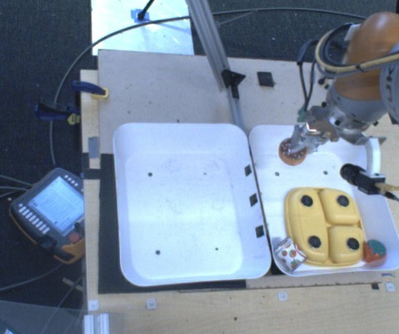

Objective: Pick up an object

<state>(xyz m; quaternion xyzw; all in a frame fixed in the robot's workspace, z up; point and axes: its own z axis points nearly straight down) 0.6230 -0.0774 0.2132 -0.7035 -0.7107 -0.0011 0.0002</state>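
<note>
My gripper (298, 145) hangs over the far part of the right bin (269, 186), right above a small round brown object (292, 153) that lies at its tip. Whether that object sits between the fingers is hidden by the gripper body. A large yellow block with black holes (324, 226) fills the near half of the right bin. Beside it lie a small white patterned cube (290, 255) at the near left corner and a red-orange strawberry-like piece (375, 250) at the near right corner.
The left bin (178, 200) lies next to the right one, their rims touching. A teach pendant (50, 211) rests off the bench at the left. A grey pole (210, 37) slants over the far edge. Cables and blue clamps (67, 110) lie at the far left.
</note>
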